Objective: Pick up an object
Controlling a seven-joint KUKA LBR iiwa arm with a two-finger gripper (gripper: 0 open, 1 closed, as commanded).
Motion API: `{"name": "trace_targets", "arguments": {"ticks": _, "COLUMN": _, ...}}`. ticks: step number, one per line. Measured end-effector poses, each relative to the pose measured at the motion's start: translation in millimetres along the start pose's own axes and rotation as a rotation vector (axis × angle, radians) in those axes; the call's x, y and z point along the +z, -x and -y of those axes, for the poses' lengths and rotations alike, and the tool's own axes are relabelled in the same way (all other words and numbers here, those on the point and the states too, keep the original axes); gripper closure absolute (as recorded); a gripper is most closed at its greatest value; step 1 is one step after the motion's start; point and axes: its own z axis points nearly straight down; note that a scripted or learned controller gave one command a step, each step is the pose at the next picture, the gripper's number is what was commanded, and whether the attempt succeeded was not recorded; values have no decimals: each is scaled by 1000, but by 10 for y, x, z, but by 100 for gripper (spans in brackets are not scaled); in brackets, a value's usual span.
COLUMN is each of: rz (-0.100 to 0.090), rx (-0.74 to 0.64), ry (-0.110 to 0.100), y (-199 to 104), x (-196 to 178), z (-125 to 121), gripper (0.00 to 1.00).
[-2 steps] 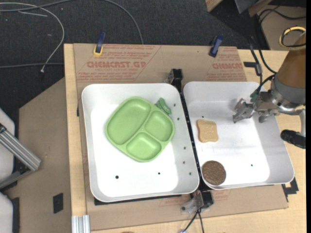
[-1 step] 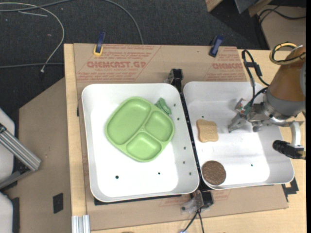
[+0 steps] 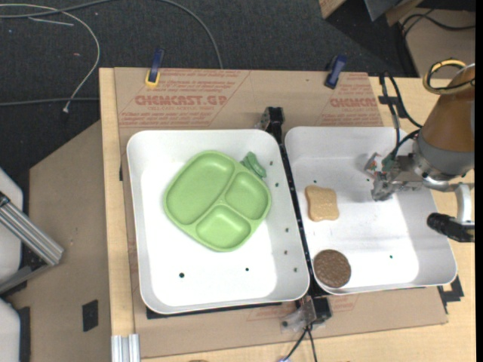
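Observation:
A tan slice of toast [image 3: 322,203] lies flat in the right bin [image 3: 392,236], near its left wall. Close to that bin's front left corner rests a round brown patty [image 3: 332,268]. My gripper [image 3: 379,187] hangs over the upper middle of the right bin, to the right of the toast and apart from it, with nothing visibly in its grasp. The grey arm with its orange band [image 3: 453,123] comes in from the right. In the left bin [image 3: 151,262] a green divided plate [image 3: 217,200] lies, with a small dark green piece [image 3: 255,164] at its upper right edge.
Both bins stand on a cardboard sheet [image 3: 189,96] held by blue clamps [image 3: 155,65] at the back. A black bracket [image 3: 273,118] sits between the bins at the rear. Cables [image 3: 392,100] run down beside the arm on the right.

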Motion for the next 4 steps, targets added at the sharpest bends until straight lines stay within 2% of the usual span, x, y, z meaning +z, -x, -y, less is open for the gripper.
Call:
{"name": "trace_targets", "arguments": {"ticks": 2, "rz": 3, "rx": -2, "ry": 6, "y": -150, "x": -972, "z": -82, "gripper": 100}}
{"name": "trace_targets", "arguments": {"ticks": 3, "rz": 4, "rx": -1, "ry": 7, "y": -66, "x": -1514, "z": -161, "gripper": 100}}
{"name": "trace_targets", "arguments": {"ticks": 4, "rz": -3, "rx": -7, "ry": -3, "y": -678, "x": -1457, "z": -122, "gripper": 100}}
